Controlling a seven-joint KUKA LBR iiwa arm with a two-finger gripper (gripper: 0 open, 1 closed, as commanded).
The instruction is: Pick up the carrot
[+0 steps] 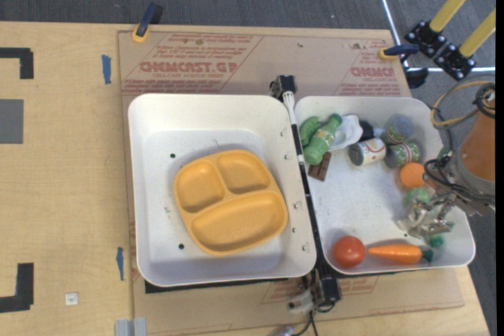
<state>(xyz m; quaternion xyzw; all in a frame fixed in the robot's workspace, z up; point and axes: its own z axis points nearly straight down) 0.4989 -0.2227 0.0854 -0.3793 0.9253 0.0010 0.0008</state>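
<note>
Metal two-finger gripper (429,218) sits low over the right side of the right shallow white plastic bin (358,193), at the end of the grey arm with its orange band (478,153) entering from the right; fingers are a tangle of bright metal at this angle, cannot tell whether they are apart or together; nothing is seen between them.

Orange plastic carrot with a green stub end (396,252) lies flat on the bin floor near the front wall, just below and slightly left of the gripper, long axis roughly parallel to the front rim, green end toward the right; apart from the fingers as far as can be judged. Round red tomato-like ball (348,251) rests just beside the carrot's pointed end, on its left.

Small orange ball (412,175) lies just above the gripper, near the right wall; behind it a patterned grey-green ball (403,137); a small dark-and-white can on its side (367,153) near the back centre; green plastic vegetable pieces (318,136) piled in the back left corner with a white crumpled item (347,130) beside them.

Left shallow white bin (150,169) holds a yellow three-compartment plastic tray (230,202), sitting tilted in plan, nothing in its compartments; both bins rest on a brown cardboard sheet (236,59) over the wooden bench (55,169).
</note>
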